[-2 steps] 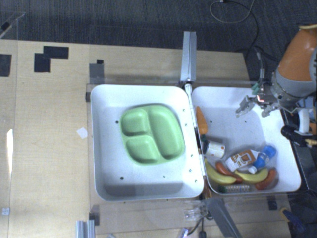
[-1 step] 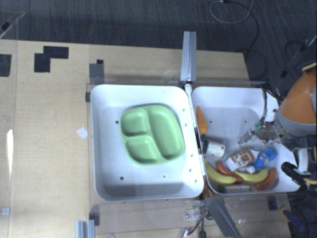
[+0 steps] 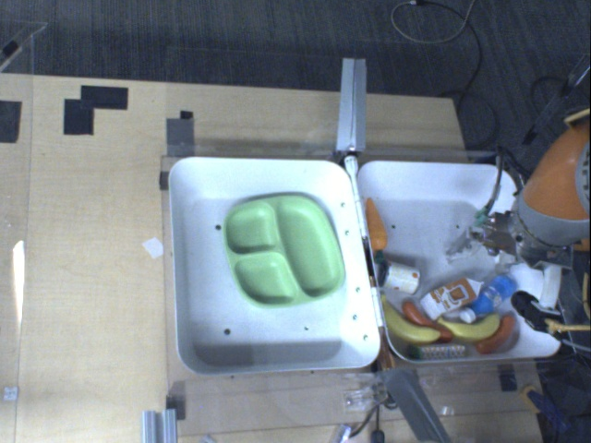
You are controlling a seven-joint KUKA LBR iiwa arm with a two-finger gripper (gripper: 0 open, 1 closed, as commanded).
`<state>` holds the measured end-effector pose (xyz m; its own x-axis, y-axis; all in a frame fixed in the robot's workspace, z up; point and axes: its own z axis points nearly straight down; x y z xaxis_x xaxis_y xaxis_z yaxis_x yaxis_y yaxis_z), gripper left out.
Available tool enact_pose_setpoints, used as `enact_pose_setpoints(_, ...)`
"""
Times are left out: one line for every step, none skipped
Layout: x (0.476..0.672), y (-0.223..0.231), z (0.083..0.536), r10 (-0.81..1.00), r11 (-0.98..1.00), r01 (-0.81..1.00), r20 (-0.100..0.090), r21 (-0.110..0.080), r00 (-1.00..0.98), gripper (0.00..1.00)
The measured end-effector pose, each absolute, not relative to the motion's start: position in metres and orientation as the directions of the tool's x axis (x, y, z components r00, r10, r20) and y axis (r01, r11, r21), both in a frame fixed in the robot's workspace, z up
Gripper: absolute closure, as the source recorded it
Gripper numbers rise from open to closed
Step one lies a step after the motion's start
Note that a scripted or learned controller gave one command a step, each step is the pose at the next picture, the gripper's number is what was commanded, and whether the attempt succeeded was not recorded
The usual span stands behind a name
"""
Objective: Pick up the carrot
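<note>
Pincer point(image 3: 480, 233) positioned low over right bin point(image 3: 434, 178), near its right wall; grip state cannot be told. Carrot point(image 3: 375, 225) located against left wall of right bin, lying lengthwise along divider, well apart from pincer. Two bananas point(image 3: 434, 329), white cup point(image 3: 401, 277), blue-capped bottle point(image 3: 489, 298) clustered at bin's near end. Green sectioned tray point(image 3: 282, 249) seated in left bin point(image 3: 199, 275). Both bins carried on desk point(image 3: 83, 247).

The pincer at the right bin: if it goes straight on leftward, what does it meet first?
Probably bare floor of the right bin, then the carrot by its left wall; the pincer height is unclear.
</note>
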<state>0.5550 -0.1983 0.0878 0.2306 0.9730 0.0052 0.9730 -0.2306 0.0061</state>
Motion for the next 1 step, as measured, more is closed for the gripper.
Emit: enact_pose_setpoints(0.5584,-0.1984,0.0980,0.974,-0.229,0.973,0.005,0.013,0.229,1.00)
